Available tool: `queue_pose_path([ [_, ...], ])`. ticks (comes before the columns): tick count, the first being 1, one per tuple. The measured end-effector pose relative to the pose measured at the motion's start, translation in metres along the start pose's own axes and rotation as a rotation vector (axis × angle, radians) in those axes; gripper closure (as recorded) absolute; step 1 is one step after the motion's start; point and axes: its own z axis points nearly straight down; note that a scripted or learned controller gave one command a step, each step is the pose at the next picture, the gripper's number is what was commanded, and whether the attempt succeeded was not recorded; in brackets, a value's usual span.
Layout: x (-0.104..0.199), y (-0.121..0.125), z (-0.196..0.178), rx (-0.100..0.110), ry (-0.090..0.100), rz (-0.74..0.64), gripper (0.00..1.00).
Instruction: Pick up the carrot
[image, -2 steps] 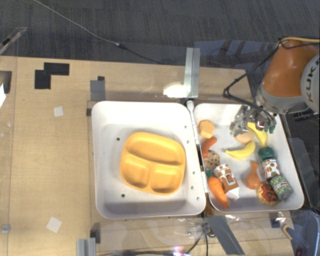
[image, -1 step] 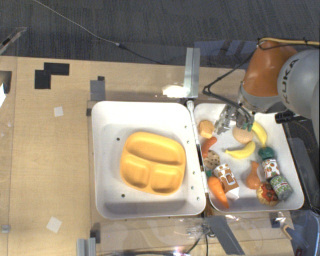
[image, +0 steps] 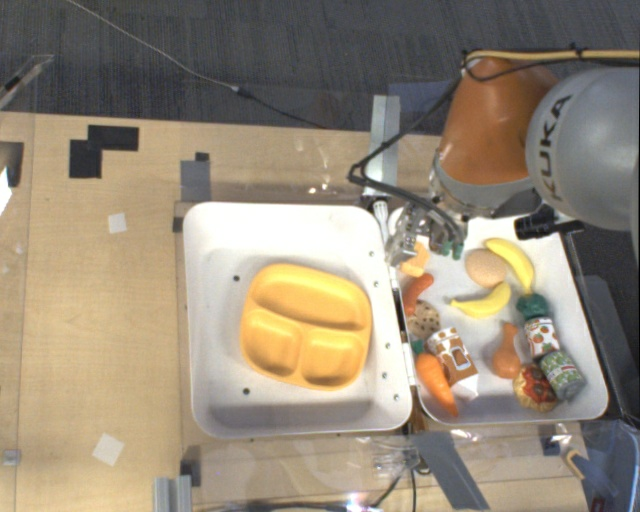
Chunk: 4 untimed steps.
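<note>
You are looking at the gripper (image: 415, 243) hanging low over the back left corner of the right bin (image: 590, 400), just under the orange wrist. Whether it is spread or closed, you cannot tell from here; the metal parts are blurring together with the toys beneath, and nothing is clearly showing as caught in it.

The carrot (image: 434, 383) is lying at the front of that same bin, tight against the left wall, its thick end pointing toward the middle and its tip toward the front edge. It is sitting well apart from where the gripper is hovering. A small box (image: 452, 352) is touching its upper side, and a cookie (image: 423, 321) is resting just behind that.

Watch for a wrong grab. Another orange piece (image: 413, 291) is lying almost directly under the gripper, and a descent here would likely be closing on that instead of the carrot. Even with a move forward, the bin wall is crowding the carrot on one side and the box on the other, so one tip could be landing on the rim or nudging the box, and the tapered body could be slipping out. The yellow tray (image: 303, 325) in the left bin (image: 205, 300) is sitting out of the way.
</note>
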Motion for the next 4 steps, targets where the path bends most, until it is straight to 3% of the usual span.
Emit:
queue_pose_path([
  [1, -0.014, -0.035, 0.004, 0.006, 0.005, 0.088, 1.0],
  [2, 0.022, 0.049, 0.005, 0.003, 0.009, 0.032, 1.0],
  [3, 0.012, 0.127, 0.047, 0.005, 0.011, 0.162, 1.0],
  [4, 0.005, 0.143, -0.023, 0.001, 0.001, 0.088, 1.0],
])
